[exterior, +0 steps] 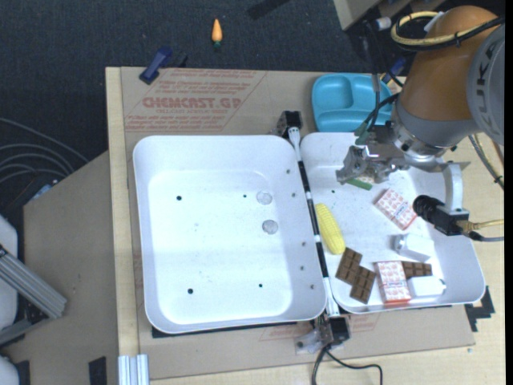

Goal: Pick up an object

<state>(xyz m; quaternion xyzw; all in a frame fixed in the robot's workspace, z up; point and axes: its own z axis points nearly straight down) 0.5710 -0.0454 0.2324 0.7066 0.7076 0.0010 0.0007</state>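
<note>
Camera view shows the likeliest target, a small flat green piece (362, 184), lying in the right bin (458, 283) near its far left corner, directly beneath the gripper (358, 167). Its long axis seems to run from about ten o'clock to four o'clock, though most of it is hidden under the metal of the hand, so its shape is hard to judge; what shows is a dull green sliver with a pale edge. I cannot tell whether the hand is spread or closed, nor whether it touches the piece.

From the gripper, a red-and-white patterned packet (395, 208) lies near at four o'clock, tilted on the bin floor. The yellow corn cob (329, 227) lies at seven o'clock, alongside the bin's left wall, its length running roughly from eleven to five. Farther off at six o'clock lies a brown chocolate bar (355, 274), and beside it a second red-and-white packet (393, 282). A small grey block (410, 248) rests at about five o'clock.

My judgement is that the coming move is a straight descent or closing on the green piece, since nothing else is as close.

The left bin (216, 295) is well apart at nine o'clock.
</note>
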